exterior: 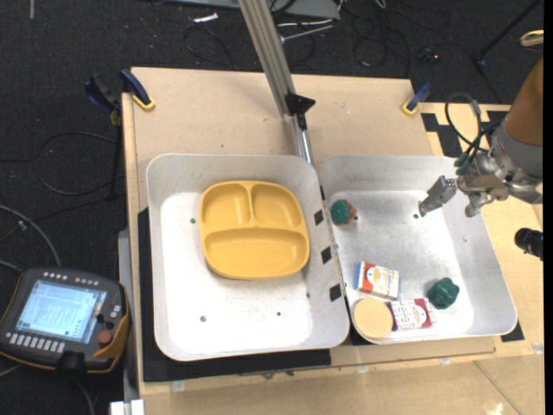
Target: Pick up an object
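The claw hangs released above the right bin, apart from a small, round, dark green toy.

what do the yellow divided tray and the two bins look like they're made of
Yellow three-compartment tray: likely moulded plastic, smooth, uniform colour, rounded edges, soft sheen. Shallow white left bin and shallow white right bin: probably plastic or painted sheet, matte, speckled; the look leaves it open.
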{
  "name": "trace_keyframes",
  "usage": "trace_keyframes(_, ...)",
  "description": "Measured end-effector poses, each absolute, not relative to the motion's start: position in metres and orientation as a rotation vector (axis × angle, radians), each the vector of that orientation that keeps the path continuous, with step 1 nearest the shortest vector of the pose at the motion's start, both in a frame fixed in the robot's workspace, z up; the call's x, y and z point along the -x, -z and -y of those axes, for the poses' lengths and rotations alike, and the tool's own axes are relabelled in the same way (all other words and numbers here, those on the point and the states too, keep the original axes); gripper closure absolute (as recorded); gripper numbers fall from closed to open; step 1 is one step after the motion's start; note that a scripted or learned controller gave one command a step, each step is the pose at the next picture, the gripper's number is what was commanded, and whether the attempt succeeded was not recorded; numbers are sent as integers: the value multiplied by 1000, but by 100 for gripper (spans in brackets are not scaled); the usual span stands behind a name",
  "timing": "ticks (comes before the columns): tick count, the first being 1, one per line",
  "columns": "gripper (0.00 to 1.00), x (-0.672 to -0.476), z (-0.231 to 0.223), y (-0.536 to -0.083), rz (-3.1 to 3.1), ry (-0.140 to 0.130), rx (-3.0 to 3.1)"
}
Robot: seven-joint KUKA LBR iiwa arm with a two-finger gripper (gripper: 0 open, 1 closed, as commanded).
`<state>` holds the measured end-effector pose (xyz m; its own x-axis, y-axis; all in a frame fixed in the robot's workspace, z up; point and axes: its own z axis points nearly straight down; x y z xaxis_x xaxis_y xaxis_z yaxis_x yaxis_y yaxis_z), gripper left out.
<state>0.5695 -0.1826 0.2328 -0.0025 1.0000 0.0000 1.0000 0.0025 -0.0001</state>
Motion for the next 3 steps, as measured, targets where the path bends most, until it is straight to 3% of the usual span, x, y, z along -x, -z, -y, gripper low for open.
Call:
trace_keyframes(1,0,-570,183,-233,2224,0,2219)
trace_keyframes(2,0,-563,178,-187,2220,-4,2219)
trace_keyframes(3,0,-570,179,-127,2219,-5,2218)
